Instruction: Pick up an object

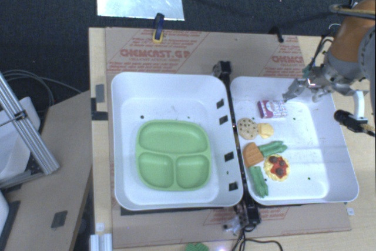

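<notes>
My gripper (292, 93) hovered over the upper part of the right bin (329, 150), just beside the red-and-white packet (271, 108). Whether it was released or clenched I could not tell. I judged I was at the approach step; nothing was grasped yet. The next move called for centring over the packet and descending.

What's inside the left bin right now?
The left bin holds one thing: a green three-compartment plate, lying flat, its compartments bare. A few small dark specks dot the bin floor behind it. Whatever lies under the plate is covered.
</notes>
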`<action>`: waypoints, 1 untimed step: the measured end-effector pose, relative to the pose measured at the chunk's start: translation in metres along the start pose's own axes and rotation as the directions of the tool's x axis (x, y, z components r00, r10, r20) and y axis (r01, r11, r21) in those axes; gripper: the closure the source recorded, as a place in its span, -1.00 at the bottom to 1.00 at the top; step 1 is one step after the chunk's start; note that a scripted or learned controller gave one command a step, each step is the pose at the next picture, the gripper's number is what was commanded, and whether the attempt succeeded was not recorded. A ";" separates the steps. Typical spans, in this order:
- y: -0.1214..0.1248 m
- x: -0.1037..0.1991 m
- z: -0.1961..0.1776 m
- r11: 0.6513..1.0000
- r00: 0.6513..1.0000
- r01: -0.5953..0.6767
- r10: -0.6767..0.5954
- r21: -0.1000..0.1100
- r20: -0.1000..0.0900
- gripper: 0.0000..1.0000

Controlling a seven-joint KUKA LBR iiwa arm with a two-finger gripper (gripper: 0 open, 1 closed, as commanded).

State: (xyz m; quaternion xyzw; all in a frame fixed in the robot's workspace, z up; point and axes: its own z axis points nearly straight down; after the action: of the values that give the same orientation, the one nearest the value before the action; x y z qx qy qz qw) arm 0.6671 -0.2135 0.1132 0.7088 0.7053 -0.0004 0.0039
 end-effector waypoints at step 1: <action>0.004 0.071 -0.064 1.000 1.000 0.015 -0.015 -0.005 -0.007 -1.00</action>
State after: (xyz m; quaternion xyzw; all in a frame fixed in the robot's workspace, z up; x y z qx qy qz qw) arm 0.6716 -0.1426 0.1765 0.7036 0.7106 0.0038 0.0032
